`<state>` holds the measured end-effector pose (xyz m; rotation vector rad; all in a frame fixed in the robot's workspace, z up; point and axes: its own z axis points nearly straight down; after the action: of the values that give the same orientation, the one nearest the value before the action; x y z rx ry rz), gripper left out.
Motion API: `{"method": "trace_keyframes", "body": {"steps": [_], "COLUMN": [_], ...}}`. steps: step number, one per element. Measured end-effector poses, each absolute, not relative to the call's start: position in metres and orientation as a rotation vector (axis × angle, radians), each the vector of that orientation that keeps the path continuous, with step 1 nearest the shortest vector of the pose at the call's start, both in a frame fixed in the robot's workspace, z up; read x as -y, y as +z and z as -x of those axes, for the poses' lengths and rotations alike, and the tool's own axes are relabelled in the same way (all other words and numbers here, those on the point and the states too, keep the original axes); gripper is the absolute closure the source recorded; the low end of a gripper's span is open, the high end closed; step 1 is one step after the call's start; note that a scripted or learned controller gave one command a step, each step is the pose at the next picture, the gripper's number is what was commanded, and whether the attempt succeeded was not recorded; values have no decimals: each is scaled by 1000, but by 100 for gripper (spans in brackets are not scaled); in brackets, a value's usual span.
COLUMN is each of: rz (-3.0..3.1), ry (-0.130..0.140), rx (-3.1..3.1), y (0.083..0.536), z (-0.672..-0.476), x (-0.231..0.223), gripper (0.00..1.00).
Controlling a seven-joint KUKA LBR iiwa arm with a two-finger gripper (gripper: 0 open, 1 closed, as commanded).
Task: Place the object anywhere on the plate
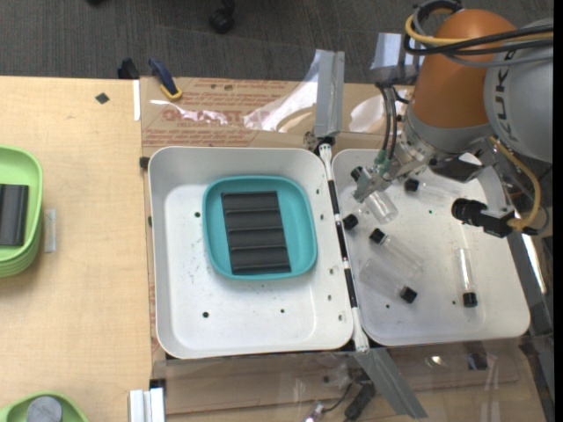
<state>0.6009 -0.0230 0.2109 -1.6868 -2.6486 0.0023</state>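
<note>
A: Quick pass. Where's your plate?

B: The square teal plastic plate [260, 227] sits in the middle of the left shallow white bin [176, 262]. It carries a dark grey ribbed block [255, 231], so you have only the teal rim bare around it.

A: And your objects?

B: All in the right shallow white bin [493, 319]. You've got several clear plastic tubes with black caps: one [464, 276] lying near the right side, another [392, 255] near the middle, one [378, 204] just below the gripper, plus loose black caps. They're see-through, so you can hardly make out their edges.

A: Gripper?

B: Your two-finger gripper [380, 176] hangs low over the upper left part of the right bin, under the grey arm with the orange band [457, 60]. You can't tell its fingers' state; cables and the wrist crowd it.

A: What's in the way?

B: The raised bin walls meet between tubes and plate. Off to the left, a green plastic tray [19, 214] on the wooden bench [70, 323], well apart.
</note>
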Motion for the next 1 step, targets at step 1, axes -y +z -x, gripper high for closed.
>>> {"method": "trace_keyframes", "body": {"steps": [1], "rz": [1587], "ry": [3], "rx": [2709], "y": [191], "z": [-605], "x": [-28], "gripper": [100]}}
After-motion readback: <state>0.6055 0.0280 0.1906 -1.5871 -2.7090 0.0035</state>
